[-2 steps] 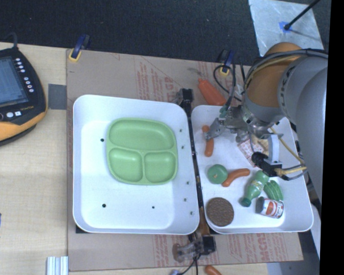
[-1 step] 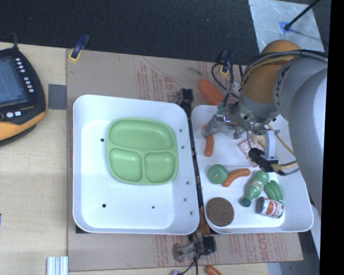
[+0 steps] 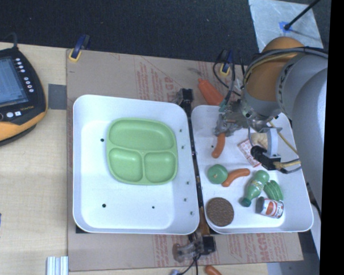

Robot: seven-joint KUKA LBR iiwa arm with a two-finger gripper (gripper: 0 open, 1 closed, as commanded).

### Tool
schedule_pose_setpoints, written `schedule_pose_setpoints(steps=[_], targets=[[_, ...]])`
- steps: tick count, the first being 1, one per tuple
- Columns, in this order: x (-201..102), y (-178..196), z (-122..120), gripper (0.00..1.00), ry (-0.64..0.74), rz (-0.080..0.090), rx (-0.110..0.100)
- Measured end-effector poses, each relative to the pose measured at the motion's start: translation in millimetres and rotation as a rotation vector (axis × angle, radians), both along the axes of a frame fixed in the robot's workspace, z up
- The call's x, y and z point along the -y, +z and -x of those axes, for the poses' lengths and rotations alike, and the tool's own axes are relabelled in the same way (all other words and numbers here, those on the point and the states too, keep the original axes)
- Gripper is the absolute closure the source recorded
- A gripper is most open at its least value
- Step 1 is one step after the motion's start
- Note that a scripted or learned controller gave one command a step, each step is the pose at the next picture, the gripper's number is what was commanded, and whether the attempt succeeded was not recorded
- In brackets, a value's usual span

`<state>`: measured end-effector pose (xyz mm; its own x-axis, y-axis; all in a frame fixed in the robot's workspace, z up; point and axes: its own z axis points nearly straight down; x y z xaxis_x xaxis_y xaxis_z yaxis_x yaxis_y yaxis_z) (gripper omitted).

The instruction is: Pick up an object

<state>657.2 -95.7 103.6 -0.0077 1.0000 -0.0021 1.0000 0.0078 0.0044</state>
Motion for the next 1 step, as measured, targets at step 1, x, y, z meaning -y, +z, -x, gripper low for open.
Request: schedule_pose_setpoints(steps=[1], targets=[[-51.3, 88.9, 57.8, 1.0, -0.004, -0.004, -0.007]])
